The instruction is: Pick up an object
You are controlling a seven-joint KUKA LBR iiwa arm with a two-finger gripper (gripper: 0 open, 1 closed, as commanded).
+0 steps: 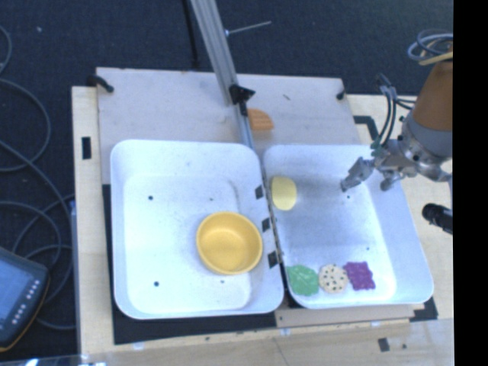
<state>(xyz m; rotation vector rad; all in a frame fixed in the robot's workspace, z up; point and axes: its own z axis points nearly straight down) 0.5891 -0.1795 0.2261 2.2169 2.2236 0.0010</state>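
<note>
Cookie (332,278) lies near the right bin's (396,235) front edge, between green and purple pieces. Gripper (371,175) hovers above the bin's back, fingers spread, empty; approach step, needing descent frontward.

Landmark: the divider (267,204) where the two bins meet. Left of it, left bin (137,166) holding a bowl (229,242), close to the divider toward the near side. Right of it, right bin (396,235): a rounded piece (284,193) just beside the divider; three small pieces in a row along the near wall, first (303,279) nearest the divider, second (332,277), third (359,275) farthest. Behind the divider, on the counter (168,105), a small object (260,120) beside a slanted rail (217,44). Hand (374,175) above the right bin's far right part.
</note>
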